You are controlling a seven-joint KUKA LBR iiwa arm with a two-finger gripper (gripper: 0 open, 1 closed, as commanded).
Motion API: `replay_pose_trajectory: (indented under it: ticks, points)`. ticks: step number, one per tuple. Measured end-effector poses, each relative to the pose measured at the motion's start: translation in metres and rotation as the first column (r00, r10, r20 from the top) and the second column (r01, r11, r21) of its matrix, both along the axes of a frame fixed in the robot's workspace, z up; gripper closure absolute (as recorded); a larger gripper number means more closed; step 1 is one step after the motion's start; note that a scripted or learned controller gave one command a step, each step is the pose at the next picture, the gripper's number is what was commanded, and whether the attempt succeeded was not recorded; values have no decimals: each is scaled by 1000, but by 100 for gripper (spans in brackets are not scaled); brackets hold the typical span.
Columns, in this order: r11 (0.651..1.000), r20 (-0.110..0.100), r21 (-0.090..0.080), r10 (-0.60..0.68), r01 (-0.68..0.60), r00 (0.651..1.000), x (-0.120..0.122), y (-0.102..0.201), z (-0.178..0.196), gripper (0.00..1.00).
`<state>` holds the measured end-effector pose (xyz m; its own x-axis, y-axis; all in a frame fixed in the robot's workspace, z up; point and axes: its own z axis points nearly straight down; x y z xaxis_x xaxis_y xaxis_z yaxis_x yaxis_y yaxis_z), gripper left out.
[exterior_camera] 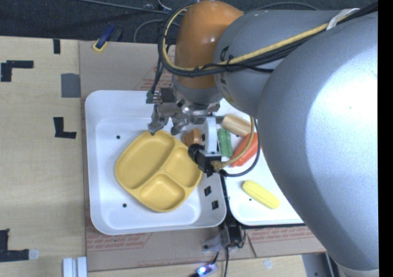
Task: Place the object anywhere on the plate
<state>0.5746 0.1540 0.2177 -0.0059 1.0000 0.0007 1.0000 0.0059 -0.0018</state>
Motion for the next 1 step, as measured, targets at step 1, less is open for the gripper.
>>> replay_pose_trajectory:
  ticks: [1]
  points:
    - [1000,-1,-2,-3,3,1000,0,-3,0,0]
